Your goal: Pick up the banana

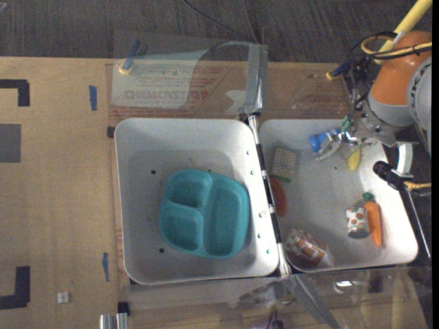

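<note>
A small yellow banana [353,158] lies in the right white bin [322,204], near its far right corner, just beside the metal gripper [337,141]. Whether the gripper is closed cannot be told. The banana looks light, smooth and curved; gripping across its middle seems best.

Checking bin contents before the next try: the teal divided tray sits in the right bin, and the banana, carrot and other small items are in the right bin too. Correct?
Not quite. The camera view shows the teal divided tray in the left bin, not the right. The rest holds: the banana, the carrot and the other small items lie in the right bin, with the gripper beside the banana.
</note>
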Motion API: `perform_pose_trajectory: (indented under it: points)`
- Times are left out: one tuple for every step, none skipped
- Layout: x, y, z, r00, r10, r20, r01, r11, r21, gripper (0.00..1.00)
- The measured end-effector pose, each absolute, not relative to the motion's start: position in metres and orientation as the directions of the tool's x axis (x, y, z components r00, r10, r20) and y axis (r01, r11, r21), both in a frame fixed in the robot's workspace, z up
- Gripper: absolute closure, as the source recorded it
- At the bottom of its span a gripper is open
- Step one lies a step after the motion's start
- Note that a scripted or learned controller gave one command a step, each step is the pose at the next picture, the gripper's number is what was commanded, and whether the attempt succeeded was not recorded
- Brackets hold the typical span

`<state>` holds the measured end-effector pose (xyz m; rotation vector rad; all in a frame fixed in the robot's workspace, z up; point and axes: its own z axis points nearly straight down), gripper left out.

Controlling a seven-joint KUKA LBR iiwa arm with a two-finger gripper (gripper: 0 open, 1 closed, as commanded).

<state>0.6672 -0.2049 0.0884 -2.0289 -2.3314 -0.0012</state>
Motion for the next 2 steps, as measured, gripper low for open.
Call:
perform_pose_trajectory:
  points:
    - [0.6637, -0.2051, 0.0883, -0.237, 0.971, 0.032, 0.971, 0.238, -0.021, 0.00]
    - [0.6657, -0.2073, 0.0885, -0.284, 0.958, 0.038, 0.958, 0.286, -0.030, 0.00]
